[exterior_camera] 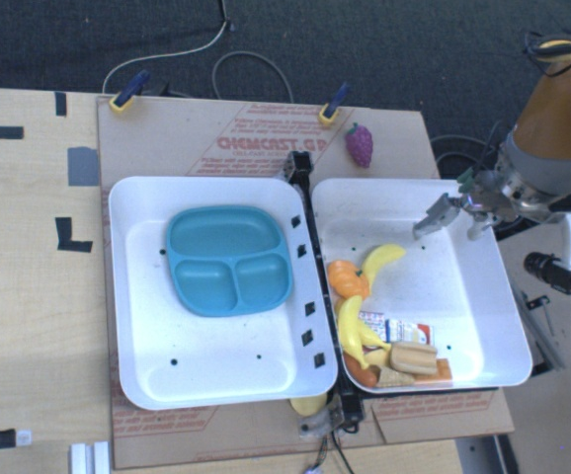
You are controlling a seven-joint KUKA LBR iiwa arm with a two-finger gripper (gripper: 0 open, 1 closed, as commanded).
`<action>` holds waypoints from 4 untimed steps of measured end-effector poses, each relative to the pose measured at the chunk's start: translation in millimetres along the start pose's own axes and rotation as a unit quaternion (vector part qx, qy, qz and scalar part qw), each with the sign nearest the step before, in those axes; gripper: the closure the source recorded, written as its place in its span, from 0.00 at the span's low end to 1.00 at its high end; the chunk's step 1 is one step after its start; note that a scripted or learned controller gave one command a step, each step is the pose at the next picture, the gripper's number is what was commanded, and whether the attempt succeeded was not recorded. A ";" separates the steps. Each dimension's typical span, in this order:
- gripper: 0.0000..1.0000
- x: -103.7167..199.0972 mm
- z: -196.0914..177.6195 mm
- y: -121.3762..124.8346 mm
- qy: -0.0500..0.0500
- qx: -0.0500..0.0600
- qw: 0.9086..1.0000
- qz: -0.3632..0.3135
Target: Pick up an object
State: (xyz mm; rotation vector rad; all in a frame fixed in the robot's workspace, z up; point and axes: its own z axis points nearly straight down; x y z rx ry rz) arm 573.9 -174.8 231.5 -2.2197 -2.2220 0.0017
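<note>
Bench: pale wood at the left of the frame, with a cardboard sheet (266,141) under both bins and dark carpet across the top.
Left bin (132,265): I see a blue divided tray (231,260) lying flat in its upper middle; bare white floor runs all round it, widest along the lower edge.
Right bin (483,304): its contents crowd the lower left corner, against the wall shared with the left bin.
Objects in right bin: an orange fruit (345,277) beside a small yellow banana (382,258); below them a larger banana (353,329), a white carton (394,329) and a tan bread roll (412,358), all touching or overlapping.
Open room: the upper and right parts of the right bin floor lie bare, well apart from the pile.
Outside the bins: a purple grape bunch (361,144) sits on the cardboard just above the right bin's upper rim.
Arm: I have it coming in from the right edge of the frame, over the right bin's upper right corner.
Gripper (453,215): the two fingers stand apart with nothing between them, near the upper right rim, well clear of the small banana.
</note>
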 end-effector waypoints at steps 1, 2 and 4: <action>0.00 23.3 83.5 75.2 -0.001 -0.001 1.000 -0.002; 0.00 36.4 140.1 29.2 0.001 0.003 1.000 0.001; 1.00 47.5 134.6 61.0 -0.002 -0.003 1.000 0.000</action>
